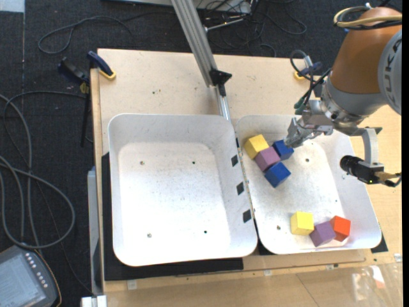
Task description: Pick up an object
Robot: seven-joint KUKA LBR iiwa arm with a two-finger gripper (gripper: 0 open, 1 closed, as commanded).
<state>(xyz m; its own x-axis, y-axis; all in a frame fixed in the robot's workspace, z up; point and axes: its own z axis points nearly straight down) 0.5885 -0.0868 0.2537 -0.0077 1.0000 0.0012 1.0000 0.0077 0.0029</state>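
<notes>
In the camera view, two shallow white bins are seen side by side on the bench, the left bin [172,184] and the right bin [358,210]. The gripper [295,135] is lowered into the right bin at about eleven o'clock of its floor, reached in from three o'clock. Its tip is placed just above a small blue cube [283,149]; whether the cube is gripped cannot be told. Beside it, a yellow cube [256,145], a purple cube [267,158] and a larger blue cube [277,174] are clustered. Toward five o'clock, another yellow cube [301,222], a purple block [322,233] and an orange cube [342,227] are grouped.
</notes>
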